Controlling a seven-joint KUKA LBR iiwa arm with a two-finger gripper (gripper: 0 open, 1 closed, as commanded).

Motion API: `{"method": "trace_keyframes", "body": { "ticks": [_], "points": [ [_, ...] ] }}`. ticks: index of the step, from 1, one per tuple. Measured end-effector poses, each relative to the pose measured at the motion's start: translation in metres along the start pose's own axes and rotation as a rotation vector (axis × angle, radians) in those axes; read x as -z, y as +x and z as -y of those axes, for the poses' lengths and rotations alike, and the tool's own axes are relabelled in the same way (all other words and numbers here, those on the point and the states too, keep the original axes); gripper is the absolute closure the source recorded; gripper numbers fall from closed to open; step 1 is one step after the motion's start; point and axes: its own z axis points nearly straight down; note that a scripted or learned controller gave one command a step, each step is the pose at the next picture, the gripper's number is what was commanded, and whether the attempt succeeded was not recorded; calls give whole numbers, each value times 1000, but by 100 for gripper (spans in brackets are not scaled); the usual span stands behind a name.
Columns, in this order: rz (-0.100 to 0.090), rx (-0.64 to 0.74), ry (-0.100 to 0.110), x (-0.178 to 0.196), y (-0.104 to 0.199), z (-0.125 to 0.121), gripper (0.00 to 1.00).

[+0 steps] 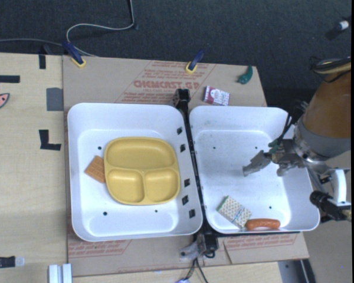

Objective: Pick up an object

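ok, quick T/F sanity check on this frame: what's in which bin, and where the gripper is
1. The yellow divided plate lies in the left bin. True.
2. The sausage lies in the left bin. False: it lies in the right bin, by its near edge.
3. The gripper is over the right bin. True.
4. The gripper holds the patterned packet. False: the packet lies on the bin floor beside the sausage, apart from the gripper.
5. A brown cracker-like piece sticks out from under the plate's left edge. True.
6. The small red-and-white packet sits inside the right bin. False: it lies on the cardboard behind the bins.
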Motion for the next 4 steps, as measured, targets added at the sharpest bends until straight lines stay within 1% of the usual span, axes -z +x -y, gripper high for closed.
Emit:
{"method": "trace_keyframes", "body": {
  "ticks": [1,2,3,4],
  "points": [
    [-1,1,0,-39,71,6,0],
    [-1,1,0,-39,125,6,0],
    [-2,2,1,-30,126,6,100],
    [-3,3,2,-21,126,6,100]
  ]
}}
